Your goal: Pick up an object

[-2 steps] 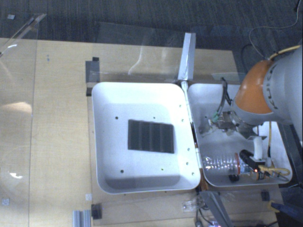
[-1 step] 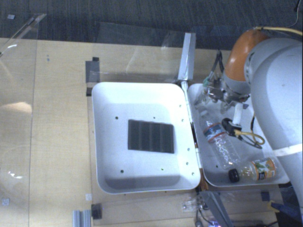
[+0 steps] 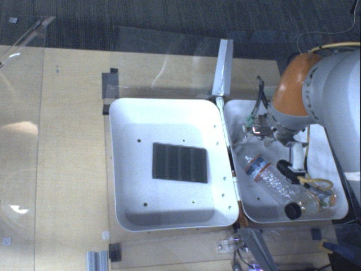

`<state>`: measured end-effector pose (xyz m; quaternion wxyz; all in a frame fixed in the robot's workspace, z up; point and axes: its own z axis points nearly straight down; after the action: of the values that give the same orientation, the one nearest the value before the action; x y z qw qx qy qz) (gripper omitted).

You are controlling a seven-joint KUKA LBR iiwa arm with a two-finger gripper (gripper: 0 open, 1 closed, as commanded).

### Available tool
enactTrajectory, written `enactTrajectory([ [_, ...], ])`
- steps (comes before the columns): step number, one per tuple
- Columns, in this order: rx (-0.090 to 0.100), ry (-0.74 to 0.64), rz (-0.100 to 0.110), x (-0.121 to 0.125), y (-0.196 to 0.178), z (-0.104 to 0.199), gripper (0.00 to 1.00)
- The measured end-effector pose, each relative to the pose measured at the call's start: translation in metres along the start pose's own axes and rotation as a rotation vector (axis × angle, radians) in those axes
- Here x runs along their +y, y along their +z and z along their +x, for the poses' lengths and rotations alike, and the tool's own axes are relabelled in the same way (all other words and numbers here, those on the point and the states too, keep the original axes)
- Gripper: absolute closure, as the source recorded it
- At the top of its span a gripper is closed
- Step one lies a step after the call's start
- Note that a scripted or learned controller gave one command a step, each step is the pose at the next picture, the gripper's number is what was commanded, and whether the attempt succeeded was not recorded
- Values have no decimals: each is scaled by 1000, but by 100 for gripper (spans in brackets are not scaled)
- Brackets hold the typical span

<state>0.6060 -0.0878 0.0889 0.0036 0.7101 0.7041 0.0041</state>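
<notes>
- A grey arm (image 3: 333,95) with an orange band is pictured reaching into the right bin (image 3: 265,219), with its gripper (image 3: 258,130) set low over that bin's far left corner, close to the wall it shares with the left bin (image 3: 115,151).
- A clear plastic bottle (image 3: 269,178) with a blue label is seen lying on its side, slanted across the middle of the right bin from the left wall toward the near right corner, just on the near side of the gripper.
- A dark ribbed pad (image 3: 180,163) is shown flat in the centre of the left bin, well apart from the arm.
- The step in hand is judged to be the approach: no pick has yet been made, and nothing is seen to be held.
- The next move is judged to call for the gripper to be shifted toward the near edge, squared across the bottle's body and lowered; a round, slick bottle may be expected to roll.
- Whether the gripper is spread or closed cannot be told, and no contact with the bottle can be made out.
</notes>
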Motion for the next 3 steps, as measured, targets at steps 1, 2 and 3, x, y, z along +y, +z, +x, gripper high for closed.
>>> enactTrajectory([
  [1,-2,-285,-3,-51,-2,-23,0],
  [2,-5,-406,-11,-108,-4,-5,0],
  [3,0,-98,-2,-94,-2,-3,0],
])
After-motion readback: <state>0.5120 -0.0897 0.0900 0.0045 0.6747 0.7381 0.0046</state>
